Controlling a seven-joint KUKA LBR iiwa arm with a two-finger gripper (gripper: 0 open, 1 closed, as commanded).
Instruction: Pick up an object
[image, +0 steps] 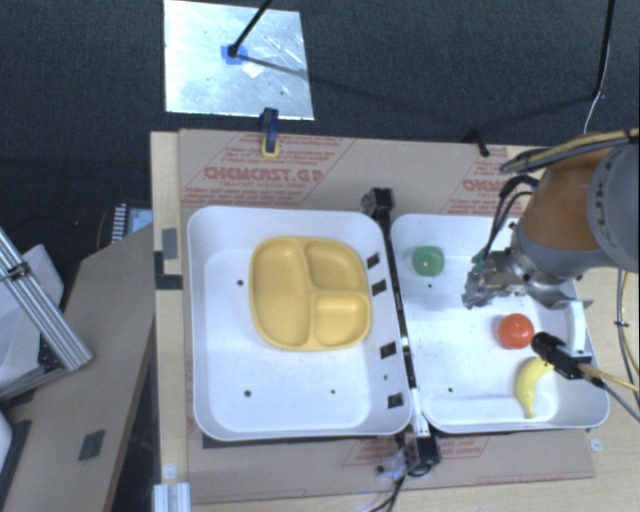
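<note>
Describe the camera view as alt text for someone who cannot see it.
A grey and orange robot arm lowers its hand into the right white bin, among a green object, a red ball and a banana. The left bin holds a yellow divided plate.

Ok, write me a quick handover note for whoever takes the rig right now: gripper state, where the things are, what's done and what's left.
Gripper: over the right bin, near its middle, nothing visibly held; open or shut cannot be told from this view.
Right bin: green object toward the back left, orange ball to the right of the gripper, banana at the front right corner.
Left bin: yellow divided plate lying flat.
Done: nothing picked yet; all the objects rest in the bins.
Left: grasp and lift one object. The orange ball looks nearest the gripper.
</note>
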